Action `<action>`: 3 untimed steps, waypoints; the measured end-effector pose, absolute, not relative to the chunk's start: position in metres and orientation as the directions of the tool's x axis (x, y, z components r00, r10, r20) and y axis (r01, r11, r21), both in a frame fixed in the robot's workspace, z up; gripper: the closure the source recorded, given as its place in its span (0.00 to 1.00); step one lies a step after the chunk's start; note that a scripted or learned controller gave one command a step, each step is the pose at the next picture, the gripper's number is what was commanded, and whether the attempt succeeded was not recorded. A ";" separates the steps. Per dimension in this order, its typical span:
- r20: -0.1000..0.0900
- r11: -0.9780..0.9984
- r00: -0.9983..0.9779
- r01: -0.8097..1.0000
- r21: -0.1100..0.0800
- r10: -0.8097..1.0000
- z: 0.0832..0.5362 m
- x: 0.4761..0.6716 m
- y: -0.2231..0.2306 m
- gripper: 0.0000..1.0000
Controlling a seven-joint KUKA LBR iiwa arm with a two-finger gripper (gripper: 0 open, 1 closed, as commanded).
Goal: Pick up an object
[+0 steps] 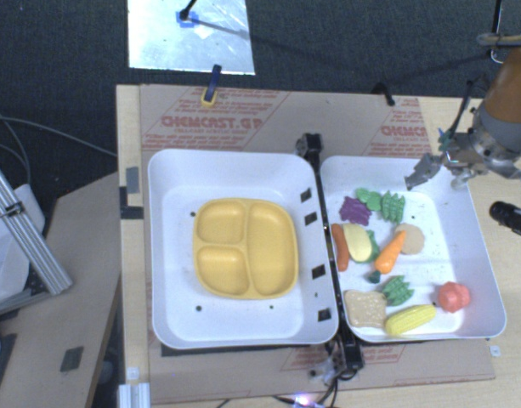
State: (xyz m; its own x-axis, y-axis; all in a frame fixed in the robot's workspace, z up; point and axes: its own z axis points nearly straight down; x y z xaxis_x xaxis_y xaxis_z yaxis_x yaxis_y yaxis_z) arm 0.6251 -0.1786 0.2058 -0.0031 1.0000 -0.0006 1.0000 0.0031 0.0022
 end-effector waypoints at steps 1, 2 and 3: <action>0.004 0.000 0.000 1.000 -0.012 1.000 0.096 0.564 -0.171 0.00; -0.001 -0.006 0.006 1.000 -0.004 1.000 0.104 0.489 -0.208 0.00; -0.002 0.001 -0.001 1.000 0.005 1.000 0.115 0.495 -0.205 1.00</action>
